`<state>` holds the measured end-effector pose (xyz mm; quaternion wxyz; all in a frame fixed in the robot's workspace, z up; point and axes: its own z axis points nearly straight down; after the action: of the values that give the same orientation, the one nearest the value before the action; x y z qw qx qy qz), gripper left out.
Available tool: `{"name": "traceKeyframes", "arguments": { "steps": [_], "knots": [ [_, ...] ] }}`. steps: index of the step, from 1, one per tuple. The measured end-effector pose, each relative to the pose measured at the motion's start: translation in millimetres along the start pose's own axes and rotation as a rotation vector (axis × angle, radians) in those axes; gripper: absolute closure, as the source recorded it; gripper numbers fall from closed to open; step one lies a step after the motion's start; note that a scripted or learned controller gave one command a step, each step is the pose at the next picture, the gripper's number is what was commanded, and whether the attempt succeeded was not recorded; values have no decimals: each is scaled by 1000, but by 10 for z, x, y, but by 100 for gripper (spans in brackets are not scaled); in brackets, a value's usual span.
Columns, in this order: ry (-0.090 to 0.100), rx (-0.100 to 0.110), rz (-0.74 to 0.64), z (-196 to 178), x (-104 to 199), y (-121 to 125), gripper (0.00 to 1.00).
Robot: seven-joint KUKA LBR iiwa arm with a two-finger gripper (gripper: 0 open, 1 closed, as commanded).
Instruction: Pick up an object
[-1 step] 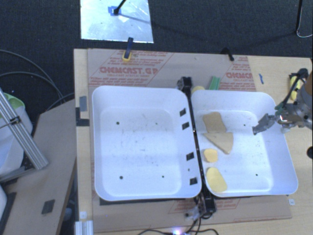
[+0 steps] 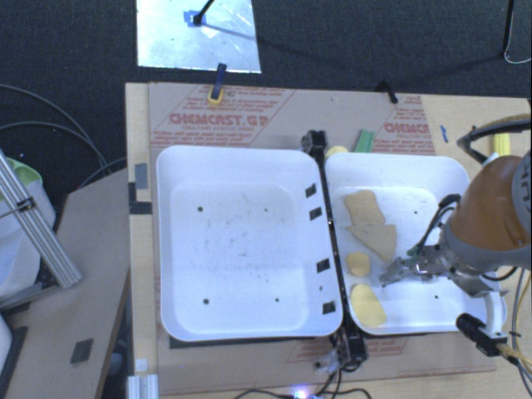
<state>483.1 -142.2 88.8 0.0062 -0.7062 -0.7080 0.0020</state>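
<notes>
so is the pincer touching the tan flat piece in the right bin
Cannot tell. In the camera view the pincer tip lies right at the lower edge of the tan flat piece, with no plain gap or contact visible.

The two white bins (image 2: 241,160) are viewed from a fixed point high above, at a slant; the worktop (image 2: 274,110) is framed fully.

a robotics lab or test bench: two white bins (image 2: 237,169) sit on a cardboard sheet (image 2: 249,115) over dark carpet (image 2: 66,32), with loose cables (image 2: 50,106), aluminium framing (image 2: 37,227) and a robot arm (image 2: 495,214).
</notes>
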Motion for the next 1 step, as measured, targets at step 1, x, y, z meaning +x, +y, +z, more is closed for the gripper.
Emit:
{"name": "traceKeyframes", "arguments": {
  "steps": [1],
  "knots": [
    [-5, -17, -7, -509, 552, 167, 0]
  ]
}}
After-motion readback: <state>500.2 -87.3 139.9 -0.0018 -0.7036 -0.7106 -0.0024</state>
